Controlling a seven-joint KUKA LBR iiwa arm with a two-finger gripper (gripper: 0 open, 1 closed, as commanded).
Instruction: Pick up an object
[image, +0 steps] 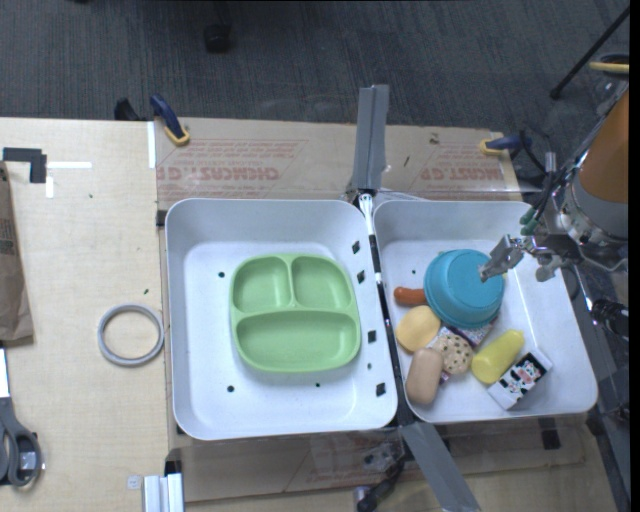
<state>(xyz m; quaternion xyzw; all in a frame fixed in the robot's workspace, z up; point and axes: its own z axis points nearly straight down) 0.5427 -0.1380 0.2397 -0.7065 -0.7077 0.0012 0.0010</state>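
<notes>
Grey robot arm with orange band (600, 190) reaches in from right over right shallow white plastic bin (570, 395). Two-finger metal gripper (497, 265) hangs at upper right rim of round blue plastic bowl (462, 287). Below bowl: yellow lemon-shaped toy (417, 327), tan bread-roll toy (424, 375), speckled cookie (455, 350), yellow plastic cylinder (497, 357), small white carton with black print (520, 378), orange-red sausage-shaped toy (409, 295). Left shallow white bin (190, 330) holds green three-compartment plate (295, 312). Grey tape ring (130, 333) lies on wooden bench (80, 260).
</notes>
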